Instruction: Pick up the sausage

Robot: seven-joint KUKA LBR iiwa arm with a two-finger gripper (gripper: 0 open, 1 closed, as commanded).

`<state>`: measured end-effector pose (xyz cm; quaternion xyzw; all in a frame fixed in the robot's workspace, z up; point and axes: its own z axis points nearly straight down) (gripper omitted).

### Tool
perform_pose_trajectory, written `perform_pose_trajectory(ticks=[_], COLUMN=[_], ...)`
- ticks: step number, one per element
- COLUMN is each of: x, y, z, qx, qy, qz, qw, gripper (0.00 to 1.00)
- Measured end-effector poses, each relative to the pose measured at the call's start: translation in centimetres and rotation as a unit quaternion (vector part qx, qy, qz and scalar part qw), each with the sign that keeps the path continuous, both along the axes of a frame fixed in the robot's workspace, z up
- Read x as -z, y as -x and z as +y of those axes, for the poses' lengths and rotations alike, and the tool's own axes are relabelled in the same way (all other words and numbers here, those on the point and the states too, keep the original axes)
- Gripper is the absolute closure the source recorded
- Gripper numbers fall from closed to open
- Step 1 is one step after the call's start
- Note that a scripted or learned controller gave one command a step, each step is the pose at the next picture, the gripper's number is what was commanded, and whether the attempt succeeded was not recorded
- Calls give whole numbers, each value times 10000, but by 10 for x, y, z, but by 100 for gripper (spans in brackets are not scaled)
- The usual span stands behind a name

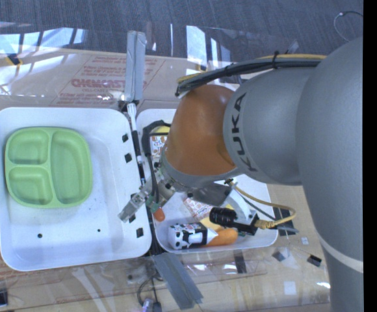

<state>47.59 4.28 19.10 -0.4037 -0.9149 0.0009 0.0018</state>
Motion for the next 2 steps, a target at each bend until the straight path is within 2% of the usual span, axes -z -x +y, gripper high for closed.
perform_pose_trajectory(ticks=[1,2], x=[0,100], y=[0,-4], z=[-70,-154], qx=[26,-990], qy=[-3,-9], qz=[2,-7], qw=[10000,9951], gripper=[0,0])
